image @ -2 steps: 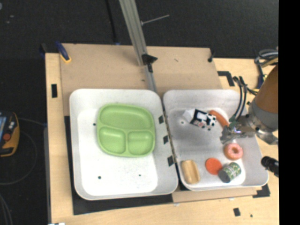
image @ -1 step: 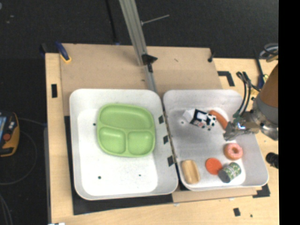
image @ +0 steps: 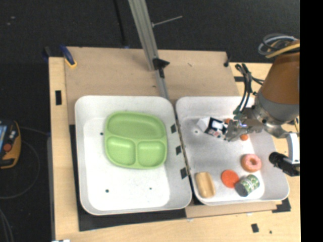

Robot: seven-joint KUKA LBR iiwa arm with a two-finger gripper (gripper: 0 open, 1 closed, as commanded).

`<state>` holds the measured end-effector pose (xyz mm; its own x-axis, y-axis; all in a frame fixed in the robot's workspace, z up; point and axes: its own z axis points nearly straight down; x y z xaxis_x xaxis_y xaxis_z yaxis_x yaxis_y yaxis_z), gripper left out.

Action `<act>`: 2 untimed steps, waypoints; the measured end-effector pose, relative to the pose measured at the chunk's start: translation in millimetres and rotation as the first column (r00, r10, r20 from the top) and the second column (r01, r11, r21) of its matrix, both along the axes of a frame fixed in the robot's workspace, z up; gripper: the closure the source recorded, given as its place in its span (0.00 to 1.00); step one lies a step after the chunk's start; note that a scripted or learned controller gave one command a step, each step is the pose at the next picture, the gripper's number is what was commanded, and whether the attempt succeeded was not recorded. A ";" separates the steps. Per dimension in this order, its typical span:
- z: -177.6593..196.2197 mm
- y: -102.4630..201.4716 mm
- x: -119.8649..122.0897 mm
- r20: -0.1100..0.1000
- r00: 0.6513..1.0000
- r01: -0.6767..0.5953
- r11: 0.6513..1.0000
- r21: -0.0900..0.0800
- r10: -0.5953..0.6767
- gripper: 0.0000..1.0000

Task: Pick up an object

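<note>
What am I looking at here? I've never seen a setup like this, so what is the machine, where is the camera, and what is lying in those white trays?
One camera looks down at a slant on a wooden bench bearing two shallow white bins. The grey and orange shape at the right is a robot arm, run by a program; its gripper is low over the right bin, near a small white and black object. I cannot tell whether it holds anything. The left bin holds a green divided plate. Along the right bin's front lie a tan bread roll, an orange round piece, a pink donut and a green can. Its job is to pick up an object.
</note>
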<state>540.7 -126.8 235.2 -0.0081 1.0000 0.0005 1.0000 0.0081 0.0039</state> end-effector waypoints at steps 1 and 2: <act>-2.0 54.0 16.3 -0.002 1.000 0.001 1.000 0.000 -0.001 1.00; -0.8 110.6 46.5 -0.001 1.000 -0.001 1.000 0.001 0.001 1.00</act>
<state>587.2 -16.2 234.4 -0.0086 1.0000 0.0015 1.0000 0.0086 0.0030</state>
